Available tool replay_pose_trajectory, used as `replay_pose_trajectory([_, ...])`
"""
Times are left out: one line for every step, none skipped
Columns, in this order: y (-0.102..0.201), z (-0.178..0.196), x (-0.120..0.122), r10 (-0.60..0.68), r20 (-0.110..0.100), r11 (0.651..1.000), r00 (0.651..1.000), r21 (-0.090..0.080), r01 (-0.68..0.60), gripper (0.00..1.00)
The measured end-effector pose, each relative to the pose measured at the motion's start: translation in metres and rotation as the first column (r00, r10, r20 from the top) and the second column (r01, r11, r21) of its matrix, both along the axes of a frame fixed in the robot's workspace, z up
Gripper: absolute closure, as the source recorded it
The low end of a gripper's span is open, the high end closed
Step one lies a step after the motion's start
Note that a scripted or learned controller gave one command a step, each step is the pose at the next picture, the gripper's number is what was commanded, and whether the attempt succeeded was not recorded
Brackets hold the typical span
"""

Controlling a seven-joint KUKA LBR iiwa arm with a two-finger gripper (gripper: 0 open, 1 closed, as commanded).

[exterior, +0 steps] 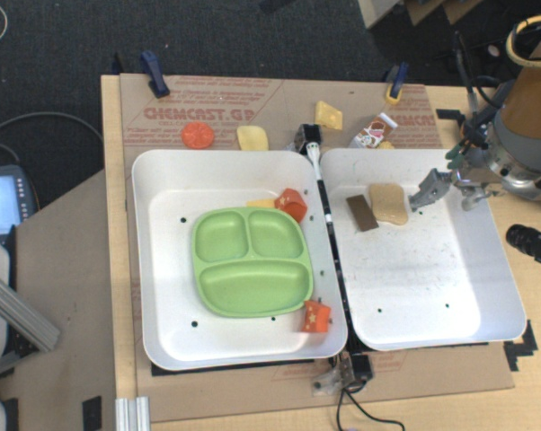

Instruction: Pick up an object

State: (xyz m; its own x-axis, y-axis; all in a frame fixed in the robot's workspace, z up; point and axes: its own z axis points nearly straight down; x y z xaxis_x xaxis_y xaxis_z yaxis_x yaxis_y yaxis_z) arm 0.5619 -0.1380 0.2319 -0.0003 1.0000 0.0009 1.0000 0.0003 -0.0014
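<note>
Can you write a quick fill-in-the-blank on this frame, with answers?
1. The green divided plate lies in the ____ bin.
2. The gripper hovers over the ____ bin.
3. The tan block lies next to a ____ flat piece.
Answers: left; right; brown

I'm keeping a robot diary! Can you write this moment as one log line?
grey pincer: over right white bin | nearest: tan soft block, beside brown flat piece | nothing seen held
</note>
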Motion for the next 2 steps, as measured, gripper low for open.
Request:
replay_pose_trajectory([0.037, -0.081, 0.057, 0.005, 0.000, 1.000, 1.000, 0.001, -0.005, 0.00])
replay_pose_trajectory([0.007, -0.139, -0.051, -0.008, -0.014, 1.000, 1.000, 0.002, 0.008, 0.00])
